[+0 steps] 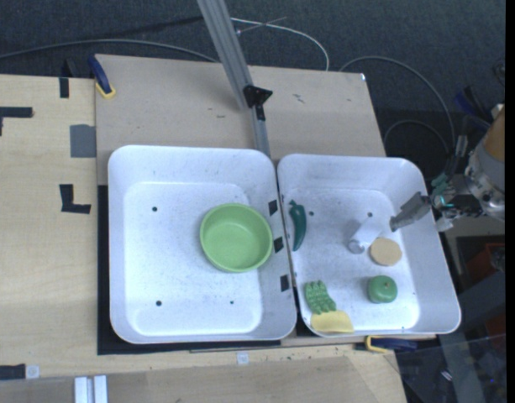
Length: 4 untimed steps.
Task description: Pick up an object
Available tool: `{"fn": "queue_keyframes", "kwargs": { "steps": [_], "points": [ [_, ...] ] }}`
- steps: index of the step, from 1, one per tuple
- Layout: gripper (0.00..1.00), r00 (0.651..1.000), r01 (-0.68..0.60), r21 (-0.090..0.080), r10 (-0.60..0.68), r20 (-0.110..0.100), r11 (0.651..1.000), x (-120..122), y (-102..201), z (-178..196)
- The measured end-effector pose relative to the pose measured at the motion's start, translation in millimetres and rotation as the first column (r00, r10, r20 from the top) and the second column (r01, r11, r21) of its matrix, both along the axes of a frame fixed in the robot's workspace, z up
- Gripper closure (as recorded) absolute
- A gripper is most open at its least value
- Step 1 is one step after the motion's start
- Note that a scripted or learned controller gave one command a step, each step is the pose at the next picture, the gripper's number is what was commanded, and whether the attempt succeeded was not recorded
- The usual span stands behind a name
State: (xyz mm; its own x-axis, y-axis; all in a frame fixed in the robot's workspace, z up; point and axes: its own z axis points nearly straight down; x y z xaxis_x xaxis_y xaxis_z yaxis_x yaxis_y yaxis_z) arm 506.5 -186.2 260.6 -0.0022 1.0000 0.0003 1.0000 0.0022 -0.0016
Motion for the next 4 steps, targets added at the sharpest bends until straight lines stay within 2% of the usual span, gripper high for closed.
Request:
{"fn": "queue_keyframes", "kwargs": {
  "steps": [1, 3, 4],
  "points": [
    [0.00, 1.000, 0.000, 0.000, 0.000, 0.000, 1.000, 0, 0, 0],
    [0.00, 1.000, 0.001, 0.001, -0.001, -0.006, 1.000, 1, -7, -123],
    [0.00, 1.000, 0.001, -0.002, -0.001, 0.000, 1.000, 1, -7, -173]
  ]
}}
